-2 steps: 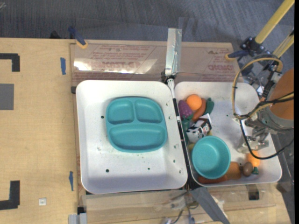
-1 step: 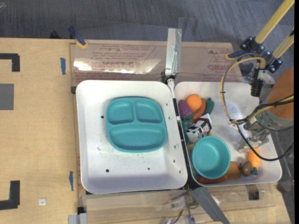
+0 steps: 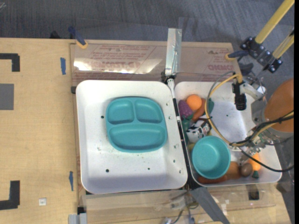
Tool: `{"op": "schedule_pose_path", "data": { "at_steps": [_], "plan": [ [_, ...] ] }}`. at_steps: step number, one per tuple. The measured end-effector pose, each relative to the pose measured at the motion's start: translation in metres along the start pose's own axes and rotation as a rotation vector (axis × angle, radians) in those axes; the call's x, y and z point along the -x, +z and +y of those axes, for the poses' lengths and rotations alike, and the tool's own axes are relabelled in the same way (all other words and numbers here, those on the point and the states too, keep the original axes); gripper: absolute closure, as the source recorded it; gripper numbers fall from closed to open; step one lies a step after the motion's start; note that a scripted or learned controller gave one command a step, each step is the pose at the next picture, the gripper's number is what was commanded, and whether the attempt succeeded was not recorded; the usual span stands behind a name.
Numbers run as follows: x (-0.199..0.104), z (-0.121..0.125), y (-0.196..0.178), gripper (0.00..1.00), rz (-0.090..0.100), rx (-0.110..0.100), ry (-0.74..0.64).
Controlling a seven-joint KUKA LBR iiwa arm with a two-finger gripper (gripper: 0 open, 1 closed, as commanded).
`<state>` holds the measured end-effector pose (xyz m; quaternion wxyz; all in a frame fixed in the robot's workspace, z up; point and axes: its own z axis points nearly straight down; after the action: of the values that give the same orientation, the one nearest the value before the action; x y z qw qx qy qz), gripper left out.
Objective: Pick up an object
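Observation:
The right bin point(image 3: 226, 113) holds a teal bowl point(image 3: 211, 157) at its front. Behind the bowl lie an orange ball point(image 3: 194, 101), a purple grape bunch point(image 3: 185, 108), a green piece point(image 3: 189, 123) and a small black-and-white toy point(image 3: 196, 130). A brown piece point(image 3: 245, 170) and a small orange piece point(image 3: 255, 161) lie at the front right corner. My gripper point(image 3: 254, 146) hangs low over that corner, just above the small orange piece, half hidden by the wrist and cables.
The left bin point(image 3: 88, 125) carries a teal divided plate point(image 3: 136, 123). A yellow and black cable loops over the right bin's back half point(image 3: 219, 85). The arm's orange band point(image 3: 284, 101) overhangs the right bin's right wall. A metal divider point(image 3: 173, 50) stands behind the bins.

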<state>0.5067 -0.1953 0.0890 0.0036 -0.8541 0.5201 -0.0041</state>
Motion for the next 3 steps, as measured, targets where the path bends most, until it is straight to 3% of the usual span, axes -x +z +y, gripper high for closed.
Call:
{"op": "schedule_pose_path", "data": {
  "at_steps": [1, 2, 3],
  "plan": [
    [0.022, -0.1, -0.083, 1.0, 0.001, -0.005, 0.029],
    [0.053, -0.042, 0.0, 1.0, 0.005, 0.003, -0.111],
    [0.07, -0.061, 0.0, 1.0, 0.005, 0.003, -0.096]
  ]
}}
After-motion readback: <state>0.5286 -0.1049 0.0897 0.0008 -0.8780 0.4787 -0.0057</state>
